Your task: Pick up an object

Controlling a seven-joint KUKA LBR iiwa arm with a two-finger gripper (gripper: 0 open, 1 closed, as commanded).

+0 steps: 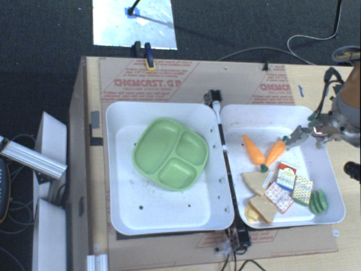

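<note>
Toy carrots point(264, 151) lie crossed in the right bin point(333, 176). Gripper point(297, 135) hovers just beside them; whether it is spread or pressed together cannot be told.

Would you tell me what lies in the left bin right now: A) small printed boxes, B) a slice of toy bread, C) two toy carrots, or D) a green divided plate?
D: the green divided plate lies alone in the left bin, while the carrots, boxes and other pieces sit in the right bin.
</note>
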